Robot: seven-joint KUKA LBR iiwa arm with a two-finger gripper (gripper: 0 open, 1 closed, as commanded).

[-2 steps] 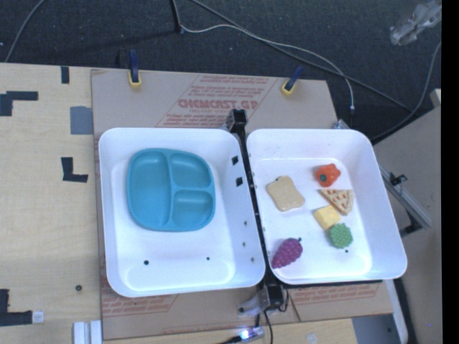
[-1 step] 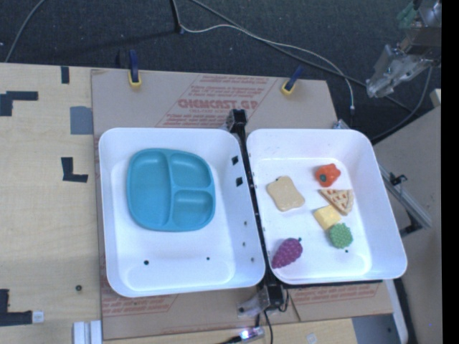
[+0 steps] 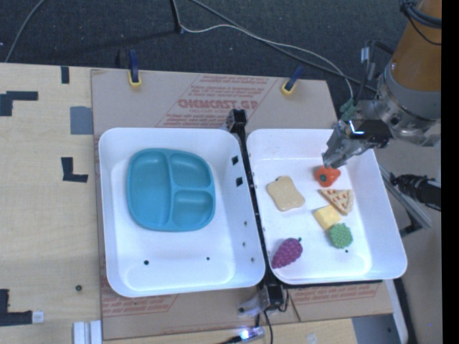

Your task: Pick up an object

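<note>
- Overhead, the gripper (image 3: 337,158) hung at the right bin's (image 3: 380,267) far end, just above a toy tomato (image 3: 328,175); grip state couldn't be told, nothing visibly held.
- Tomato probably light, hard, rounded, slick; best pinched across its middle.
- Pizza slice (image 3: 337,198) lay just beside it; bin wall near on the right; open floor toward the bread slice (image 3: 285,193).

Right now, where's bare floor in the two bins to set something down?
Left bin: a bare strip below the blue divided plate. Right bin: bare at the top-left, above the toast slice. Crowded on its right side: end effector over the red piece, pizza wedge, cheese, green piece, grapes.
</note>
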